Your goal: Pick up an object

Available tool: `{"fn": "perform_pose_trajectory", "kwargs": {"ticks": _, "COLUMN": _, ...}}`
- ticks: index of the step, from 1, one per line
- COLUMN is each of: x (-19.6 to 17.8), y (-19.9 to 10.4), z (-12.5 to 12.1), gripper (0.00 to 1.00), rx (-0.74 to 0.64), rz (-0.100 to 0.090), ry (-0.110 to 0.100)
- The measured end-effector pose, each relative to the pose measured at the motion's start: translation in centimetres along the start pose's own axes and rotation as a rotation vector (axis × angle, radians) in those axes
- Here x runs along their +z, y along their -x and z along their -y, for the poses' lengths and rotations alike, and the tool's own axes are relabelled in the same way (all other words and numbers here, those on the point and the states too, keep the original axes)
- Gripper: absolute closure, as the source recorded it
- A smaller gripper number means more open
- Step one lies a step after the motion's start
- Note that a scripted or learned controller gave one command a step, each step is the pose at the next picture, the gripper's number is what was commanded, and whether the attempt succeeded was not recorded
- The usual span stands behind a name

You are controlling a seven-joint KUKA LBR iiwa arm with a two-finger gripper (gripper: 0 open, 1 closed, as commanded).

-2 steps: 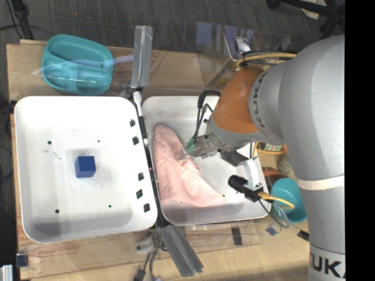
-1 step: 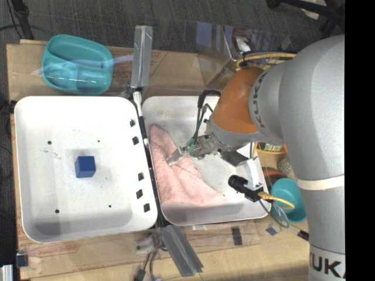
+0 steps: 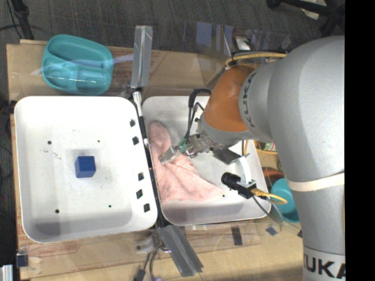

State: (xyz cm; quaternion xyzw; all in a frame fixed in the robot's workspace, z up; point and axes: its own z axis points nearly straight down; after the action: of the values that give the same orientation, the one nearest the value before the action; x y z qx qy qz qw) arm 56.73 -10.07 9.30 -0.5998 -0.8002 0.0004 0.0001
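A pink cloth (image 3: 183, 179) lies crumpled along the left side of the right bin (image 3: 206, 218). A small blue cube (image 3: 85, 166) sits alone near the middle of the left bin (image 3: 35, 107). My gripper (image 3: 173, 153) reaches down from the grey arm with the orange band (image 3: 231, 101) and its tip rests at the upper part of the pink cloth, close to the wall between the bins. The arm's bulk hides the right half of the right bin.
A teal plastic container (image 3: 76, 63) lies on the bench behind the left bin. A black connector with a yellow cable (image 3: 243, 186) hangs off the wrist over the right bin. Another teal object (image 3: 287, 201) peeks out beyond that bin's right rim.
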Motion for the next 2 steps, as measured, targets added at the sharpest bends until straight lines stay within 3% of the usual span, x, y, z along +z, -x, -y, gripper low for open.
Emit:
{"fn": "perform_pose_trajectory", "kwargs": {"ticks": 1, "x": -1.0, "y": 0.0, "z": -0.1, "gripper": 1.0, "rx": -0.004, "rz": -0.001, "ry": 0.0}}
{"fn": "perform_pose_trajectory", "kwargs": {"ticks": 2, "x": -10.0, "y": -5.7, "z": -3.2, "gripper": 1.0, "rx": 0.036, "rz": -0.001, "ry": 0.001}}
